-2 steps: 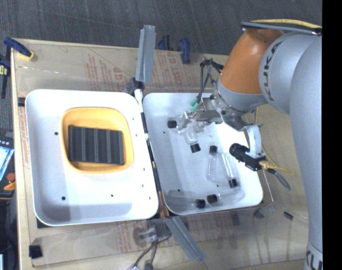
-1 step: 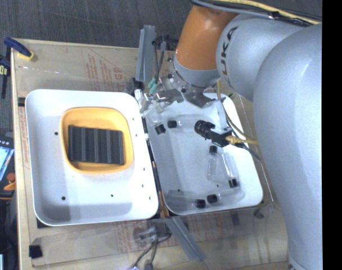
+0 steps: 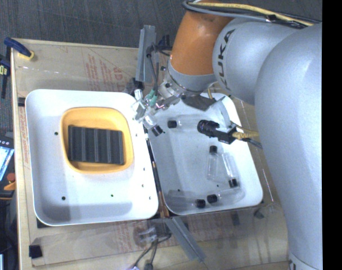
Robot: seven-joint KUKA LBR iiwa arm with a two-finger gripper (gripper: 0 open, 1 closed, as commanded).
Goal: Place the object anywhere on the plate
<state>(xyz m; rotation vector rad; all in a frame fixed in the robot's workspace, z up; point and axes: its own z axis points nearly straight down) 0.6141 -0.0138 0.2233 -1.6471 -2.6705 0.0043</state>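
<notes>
Dark grey carpet surrounds a pale plywood bench (image 3: 75, 61) that bears two shallow white bins side by side. No single thing declares itself as the object to be moved; the likeliest candidates lie in the right white bin (image 3: 185, 176), where small black pieces are scattered: one near the top (image 3: 172, 124), one in the middle (image 3: 213, 149), and a pair by the lower rim (image 3: 211, 198). A clear, nearly transparent plastic item (image 3: 221, 166) also lies there, hard to make out against the white floor.

Across the divide, the left white bin (image 3: 41, 201) holds the yellow-rimmed plate with a dark ribbed centre (image 3: 96, 143). Nothing rests on that plate, so by my reading the placing is not done, and the pick seems not yet secured either.

Above the seam between the bins, the two-finger gripper (image 3: 150, 112) hangs over the upper left corner of the right bin, close to the plate's bin. Its small metal parts blur together at this slant, and I cannot tell how far apart they stand or whether anything is caught there. A black cylindrical fitting (image 3: 208, 127) with a cable juts over the right bin.

From the right, the grey arm (image 3: 272, 106) sweeps in large, its orange band (image 3: 196, 44) bent downward toward the wrist.
</notes>
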